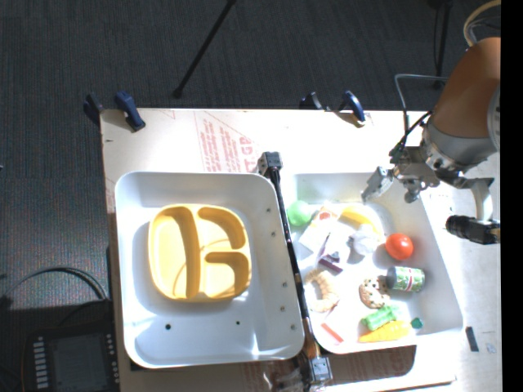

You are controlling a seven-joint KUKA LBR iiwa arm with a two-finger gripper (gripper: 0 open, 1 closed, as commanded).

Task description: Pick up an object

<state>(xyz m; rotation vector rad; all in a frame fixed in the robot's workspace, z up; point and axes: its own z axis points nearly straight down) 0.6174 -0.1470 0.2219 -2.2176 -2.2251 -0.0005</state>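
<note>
The right bin point(431, 219) holds a jumble of small things: a red ball point(399, 246), a green can point(406, 279) on its side, a spotted cookie point(373, 294), a yellow and green piece point(382, 325), a green ball point(299, 213), a yellow piece point(355, 216), white cards point(320, 235) and a small purple piece point(330, 261). My gripper point(393, 186) hangs over the bin's far right part, above and a little behind the red ball. Its fingers are spread and open, with nothing between them.
In the left bin point(135, 194) lies a yellow divided tray point(198, 251). A black clamp bar point(282, 211) runs between the two bins. Blue clamps point(129, 109) grip the bench's far edge. A beige piece point(321, 289) and a red stick point(331, 333) lie near the right bin's front.
</note>
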